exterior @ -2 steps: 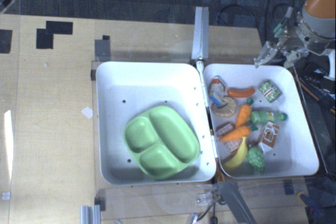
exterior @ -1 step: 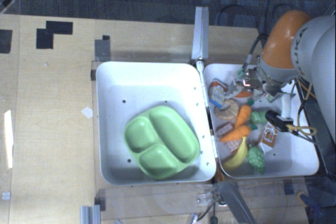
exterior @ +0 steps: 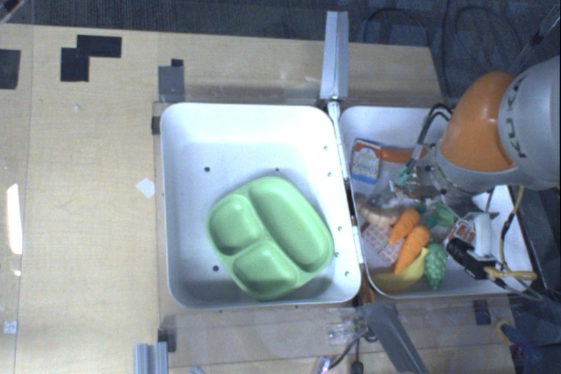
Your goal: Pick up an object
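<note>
The bench (exterior: 79, 215) is the largest item, pale wood, carrying 2 shallow white bins side by side. The left bin (exterior: 188, 188) lies well to the left of the gripper, across the shared divider. The right bin (exterior: 386, 120) sits directly under the gripper.

The KUKA arm (exterior: 517, 131) enters from the right, grey with an orange band, and hangs over the right bin. It covers much of that bin's right half.

A green 3-compartment plate (exterior: 270, 236) rests tilted in the left bin, well apart from the gripper and lower left of it.

The gripper (exterior: 419, 181) is down among the items in the right bin. Its opening cannot be judged from here, as the wrist and cables hide it.

A printed packet (exterior: 366, 160) lies just left of the gripper. 2 toy carrots (exterior: 408, 239) lie just below it, touching each other. A green knobbly toy (exterior: 436, 265) lies below those, beside a yellow piece (exterior: 405, 279) at the bin's lower wall.
</note>
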Robot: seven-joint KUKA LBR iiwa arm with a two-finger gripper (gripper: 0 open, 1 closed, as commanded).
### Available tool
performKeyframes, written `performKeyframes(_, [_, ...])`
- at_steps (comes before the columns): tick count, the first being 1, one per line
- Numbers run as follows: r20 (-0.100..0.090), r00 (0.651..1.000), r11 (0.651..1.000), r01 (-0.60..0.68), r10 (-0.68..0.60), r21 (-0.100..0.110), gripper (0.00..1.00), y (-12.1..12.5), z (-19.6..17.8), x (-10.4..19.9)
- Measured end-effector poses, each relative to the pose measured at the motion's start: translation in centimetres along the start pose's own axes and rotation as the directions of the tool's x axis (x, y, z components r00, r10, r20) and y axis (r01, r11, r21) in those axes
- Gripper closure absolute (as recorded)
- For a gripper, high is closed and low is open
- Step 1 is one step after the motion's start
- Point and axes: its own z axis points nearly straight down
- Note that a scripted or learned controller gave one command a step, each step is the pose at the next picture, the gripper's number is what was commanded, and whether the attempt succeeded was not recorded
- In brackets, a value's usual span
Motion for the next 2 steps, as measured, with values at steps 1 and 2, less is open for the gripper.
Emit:
performKeyframes(1, [0.000, 1.000, 1.000, 0.002, -0.002, -0.010, 1.00, 0.4, -1.3, 0.1])
performKeyframes(2, [0.000, 0.999, 0.999, -0.050, 0.050, 0.005, 1.00, 6.5, -9.6, 9.4])
